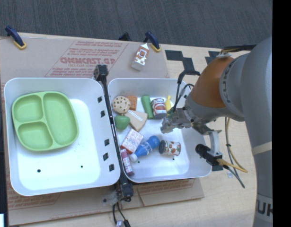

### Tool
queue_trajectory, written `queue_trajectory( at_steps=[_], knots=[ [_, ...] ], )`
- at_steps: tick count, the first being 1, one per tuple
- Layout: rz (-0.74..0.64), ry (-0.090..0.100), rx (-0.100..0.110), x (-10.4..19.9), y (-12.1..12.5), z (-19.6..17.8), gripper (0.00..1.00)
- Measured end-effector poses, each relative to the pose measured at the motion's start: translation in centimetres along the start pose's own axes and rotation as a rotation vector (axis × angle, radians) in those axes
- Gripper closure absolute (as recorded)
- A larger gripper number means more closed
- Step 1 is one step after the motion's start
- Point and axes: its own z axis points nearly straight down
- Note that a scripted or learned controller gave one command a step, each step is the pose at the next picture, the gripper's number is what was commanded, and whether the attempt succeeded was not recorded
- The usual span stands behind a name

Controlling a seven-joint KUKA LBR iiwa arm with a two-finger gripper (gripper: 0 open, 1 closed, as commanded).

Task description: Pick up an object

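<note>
The gripper (pixel 168 125) sits inside the right bin (pixel 197 167). Directly left of it lie the cheese wedge (pixel 137 119), cookie (pixel 120 104) and bottle (pixel 147 146); a small can (pixel 170 148) lies just before it. The divided plate (pixel 43 120) rests in the left bin (pixel 65 174), well apart to its left.

Even bright overhead light, soft shadows, mild glare on white bins (pixel 55 181), slightly soft focus

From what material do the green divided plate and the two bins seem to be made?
The green divided plate looks like matte plastic: even pale green, moulded compartments with rounded edges, no strong shine. The left bin and right bin look like smooth white plastic, possibly coated, with soft highlights on their rounded walls.
</note>
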Motion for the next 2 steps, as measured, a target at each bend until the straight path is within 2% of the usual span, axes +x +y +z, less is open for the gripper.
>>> queue_trajectory(
  at_steps=[1,2],
  knots=[
    [-0.001,0.0,0.0,0.0,0.0,0.0,0.0],
    [0.008,0.001,-0.002,7.9,4.8,2.0,0.0]
  ],
)
